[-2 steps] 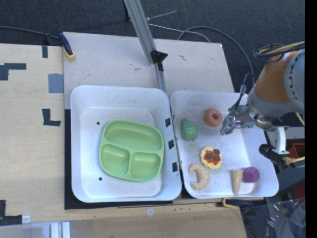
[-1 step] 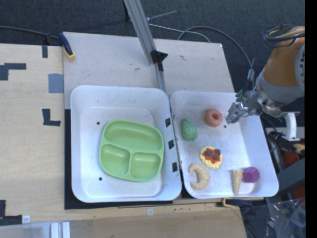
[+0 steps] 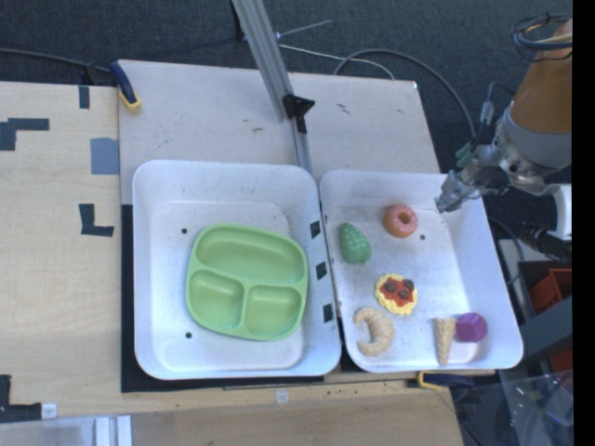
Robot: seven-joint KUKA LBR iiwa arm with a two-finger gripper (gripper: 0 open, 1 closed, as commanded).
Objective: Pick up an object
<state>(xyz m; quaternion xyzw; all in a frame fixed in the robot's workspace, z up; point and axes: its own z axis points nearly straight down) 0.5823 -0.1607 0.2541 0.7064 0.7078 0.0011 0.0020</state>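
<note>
The right bin (image 3: 483, 249) holds several toy foods: a pink glazed donut (image 3: 401, 220), a green leafy piece (image 3: 354, 243), a small yellow pizza with red topping (image 3: 397, 293), a tan croissant (image 3: 374, 331) and an ice-cream cone with a purple scoop (image 3: 457, 334). My gripper (image 3: 452, 193) hangs over the bin's upper right edge, to the right of the donut and apart from it. Nothing shows between its tips.
The left bin (image 3: 149, 249) carries a green divided plate (image 3: 247, 282). A metal pole (image 3: 270, 54) slants down to the seam between the bins. Cables lie on the dark floor behind. The wooden bench top (image 3: 46, 249) spreads to the left.
</note>
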